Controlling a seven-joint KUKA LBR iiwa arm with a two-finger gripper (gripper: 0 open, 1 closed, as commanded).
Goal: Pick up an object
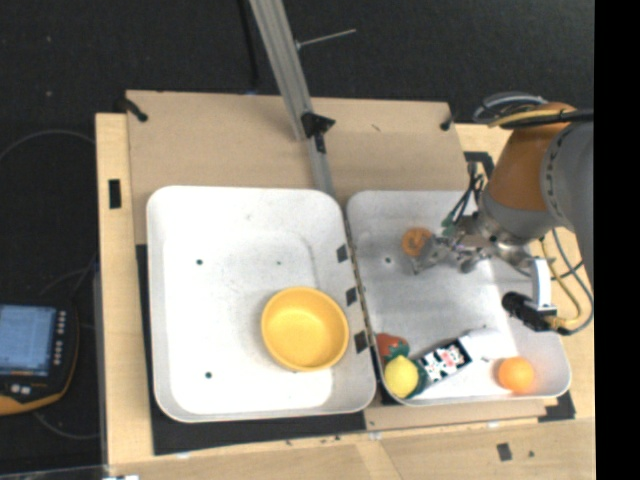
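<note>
1. My tool (432, 252) is low over the upper part of the right bin (400, 218), its tips beside a small orange-brown object (416, 240).
2. I cannot tell whether the tool is wide or narrow, nor whether it grips that object; the two look to be touching.
3. Along the right bin's near edge lie a lemon (401, 376), a red-and-green piece (388, 346), a black-and-white box (445, 360) and an orange (516, 374).
4. The left bin (200, 228) holds a yellow bowl (304, 328), upright, near its right wall.
5. Both bins sit on my worktop (220, 138).
</note>
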